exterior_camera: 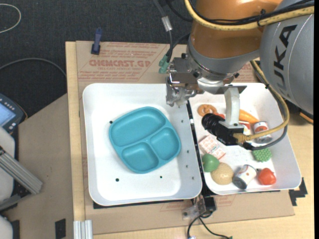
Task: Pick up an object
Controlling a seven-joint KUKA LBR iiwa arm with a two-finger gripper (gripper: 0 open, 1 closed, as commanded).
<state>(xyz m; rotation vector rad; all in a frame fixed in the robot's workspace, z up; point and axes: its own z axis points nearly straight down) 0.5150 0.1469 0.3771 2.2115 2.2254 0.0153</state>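
Note:
My gripper (175, 96) hangs under the grey wrist, just above the rim where the two bins meet, at the back. I see nothing held in it. The right bin (286, 148) holds several small toy foods: a brown pretzel (207, 109), an orange carrot (247, 116), a small can (260, 128), a pink packet (210, 145), a green fruit (210, 163), a tan potato (223, 174), a green broccoli piece (262, 154), a red tomato (267, 177) and a grey-and-white object (243, 177). The arm's body hides the back of this bin.
A blue three-compartment plate (144, 139) lies in the left bin (94, 148). A black hose (219, 129) and a white bracket (232, 108) from the arm hang over the right bin. Both bins rest on a cardboard sheet (119, 59). Cables trail at the front edge.

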